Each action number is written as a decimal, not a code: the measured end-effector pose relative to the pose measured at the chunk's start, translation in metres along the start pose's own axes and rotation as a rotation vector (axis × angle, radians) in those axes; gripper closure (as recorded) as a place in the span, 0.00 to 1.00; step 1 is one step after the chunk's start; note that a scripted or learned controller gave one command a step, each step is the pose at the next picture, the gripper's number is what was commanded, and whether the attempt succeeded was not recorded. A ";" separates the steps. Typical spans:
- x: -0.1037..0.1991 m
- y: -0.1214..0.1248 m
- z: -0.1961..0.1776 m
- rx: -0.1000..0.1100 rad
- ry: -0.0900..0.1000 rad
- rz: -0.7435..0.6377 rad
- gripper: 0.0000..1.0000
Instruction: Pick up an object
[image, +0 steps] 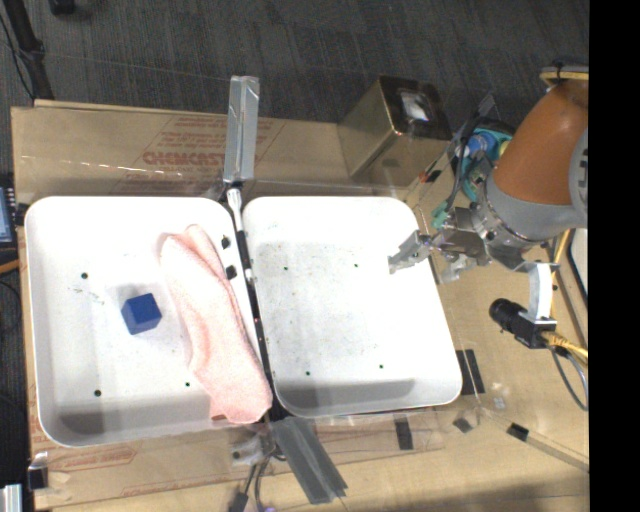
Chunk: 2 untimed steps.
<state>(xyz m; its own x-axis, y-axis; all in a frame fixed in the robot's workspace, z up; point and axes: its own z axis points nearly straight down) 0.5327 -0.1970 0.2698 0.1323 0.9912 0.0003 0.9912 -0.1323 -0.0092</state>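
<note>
Two candidates, a blue cube (142, 312) and pink cloth (214, 322), sit in the left bin (60, 225) while my gripper (408, 254), jaws unreadable, hangs at centre right; reaching across, I risk snagging cloth instead.

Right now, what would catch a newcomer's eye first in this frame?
Probably the blue cube, bright against the left bin, with a pink cloth draped beside it along the divider. Next, the orange-banded arm at the right, its gripper poised over the right bin's right edge, far from both objects.
</note>
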 end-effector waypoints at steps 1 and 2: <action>-0.010 -0.003 -0.050 -0.002 -0.001 0.054 0.00; -0.001 0.018 -0.020 0.001 0.001 -0.090 0.00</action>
<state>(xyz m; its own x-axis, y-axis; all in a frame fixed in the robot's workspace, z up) 0.5506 -0.2007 0.2893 0.0428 0.9991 0.0017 0.9990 -0.0427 -0.0105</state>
